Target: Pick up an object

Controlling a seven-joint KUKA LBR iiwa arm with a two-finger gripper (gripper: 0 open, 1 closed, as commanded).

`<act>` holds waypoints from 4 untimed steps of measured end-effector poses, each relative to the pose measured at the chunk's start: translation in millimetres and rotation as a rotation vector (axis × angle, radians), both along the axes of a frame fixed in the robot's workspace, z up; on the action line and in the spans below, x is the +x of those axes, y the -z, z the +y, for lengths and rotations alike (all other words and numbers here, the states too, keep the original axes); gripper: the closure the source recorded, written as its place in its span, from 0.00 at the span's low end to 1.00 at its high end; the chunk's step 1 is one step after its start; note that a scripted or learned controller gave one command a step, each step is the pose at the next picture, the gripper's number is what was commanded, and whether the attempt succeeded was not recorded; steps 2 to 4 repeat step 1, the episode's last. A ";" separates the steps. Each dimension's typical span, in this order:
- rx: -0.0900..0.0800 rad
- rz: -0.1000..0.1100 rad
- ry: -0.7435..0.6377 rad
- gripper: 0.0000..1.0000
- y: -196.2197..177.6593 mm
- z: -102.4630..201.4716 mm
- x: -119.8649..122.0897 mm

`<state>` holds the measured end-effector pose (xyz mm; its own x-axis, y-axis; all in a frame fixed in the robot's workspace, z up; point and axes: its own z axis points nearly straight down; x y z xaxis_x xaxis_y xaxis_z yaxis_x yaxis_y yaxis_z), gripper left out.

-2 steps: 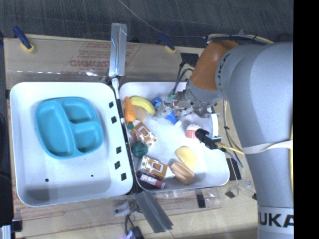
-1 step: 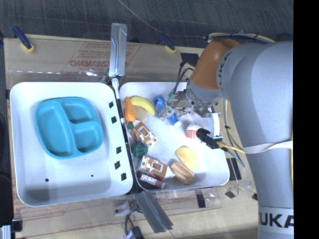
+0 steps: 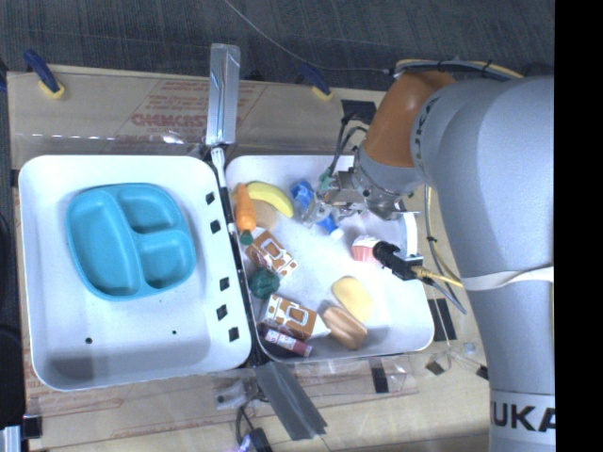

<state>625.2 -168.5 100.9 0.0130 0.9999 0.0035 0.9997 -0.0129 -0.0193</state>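
The right bin holds several small items. A yellow banana and an orange carrot lie at its far left. A blue crumpled item sits just right of the banana. My gripper hangs low over the bin's back middle, right beside that blue item and partly covering another blue piece. Nothing can be seen held in it. A pink and white cup lies just right of the gripper.
A yellow rounded piece, a brown bun, two printed boxes and a dark green item fill the right bin's front. The left bin bears a blue divided tray. The arm covers the right bin's right side.
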 end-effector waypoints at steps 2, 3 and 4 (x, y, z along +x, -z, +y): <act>-0.008 -0.014 0.435 1.00 -100.7 67.5 -4.2; -0.008 -0.014 0.435 1.00 -100.7 67.5 -4.2; -0.008 -0.014 0.435 1.00 -100.7 67.5 -4.2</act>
